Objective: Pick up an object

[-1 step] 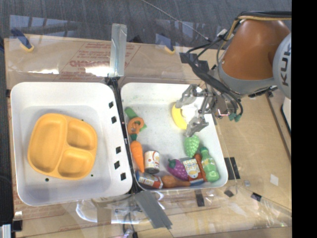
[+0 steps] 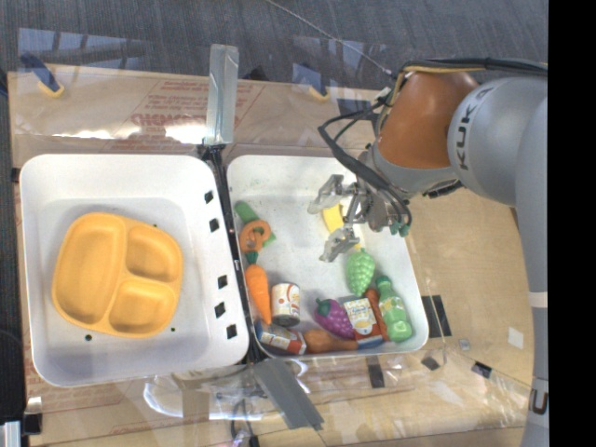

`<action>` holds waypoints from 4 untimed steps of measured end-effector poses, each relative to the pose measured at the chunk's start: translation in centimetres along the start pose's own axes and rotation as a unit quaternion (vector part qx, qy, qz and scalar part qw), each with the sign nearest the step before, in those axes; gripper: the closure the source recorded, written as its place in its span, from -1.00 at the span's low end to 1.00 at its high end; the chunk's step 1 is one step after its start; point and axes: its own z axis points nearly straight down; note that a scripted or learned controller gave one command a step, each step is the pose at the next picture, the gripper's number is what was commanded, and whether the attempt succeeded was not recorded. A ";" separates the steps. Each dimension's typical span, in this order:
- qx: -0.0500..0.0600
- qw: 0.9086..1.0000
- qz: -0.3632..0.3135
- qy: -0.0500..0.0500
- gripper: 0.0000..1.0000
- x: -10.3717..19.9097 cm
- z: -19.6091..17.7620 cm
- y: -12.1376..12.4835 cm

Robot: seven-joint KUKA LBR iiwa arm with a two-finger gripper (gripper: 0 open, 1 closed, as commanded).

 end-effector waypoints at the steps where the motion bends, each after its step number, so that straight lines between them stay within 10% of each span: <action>1: 0.001 1.000 0.008 -0.006 -1.00 1.2 1.8 -3.0; 2: 0.000 0.997 0.079 -0.008 -1.00 5.1 4.0 -2.7; 3: 0.001 0.997 0.075 -0.010 1.00 4.9 2.9 -2.5; 4: 0.000 0.988 0.151 -0.008 1.00 0.7 1.1 2.6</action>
